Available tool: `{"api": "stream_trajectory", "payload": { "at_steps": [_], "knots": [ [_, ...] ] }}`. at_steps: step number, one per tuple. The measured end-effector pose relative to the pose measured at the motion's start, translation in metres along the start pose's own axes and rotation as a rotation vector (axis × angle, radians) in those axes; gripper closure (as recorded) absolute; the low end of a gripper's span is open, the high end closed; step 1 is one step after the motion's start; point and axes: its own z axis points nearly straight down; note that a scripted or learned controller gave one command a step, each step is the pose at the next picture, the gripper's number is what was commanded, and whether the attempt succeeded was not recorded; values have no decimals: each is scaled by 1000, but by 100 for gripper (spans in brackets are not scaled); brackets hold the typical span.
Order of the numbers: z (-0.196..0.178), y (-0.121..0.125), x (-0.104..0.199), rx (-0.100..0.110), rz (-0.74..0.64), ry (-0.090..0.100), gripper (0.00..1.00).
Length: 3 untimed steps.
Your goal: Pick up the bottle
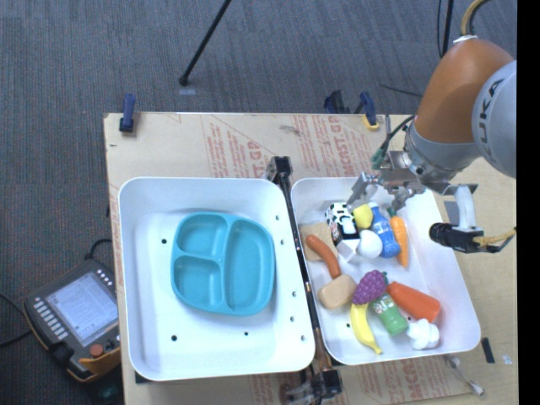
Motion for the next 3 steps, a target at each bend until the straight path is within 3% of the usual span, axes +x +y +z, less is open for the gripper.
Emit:
{"api": "stream_trajectory", "payload": {
  "at_steps": [1,2,3],
  "knots": [
    [-10,0,0,1,-2,1,100],
    [25,-49,34,2,237,1,100],
    [-82,-96,37,-3,-60,-2,100]
  ]
}}
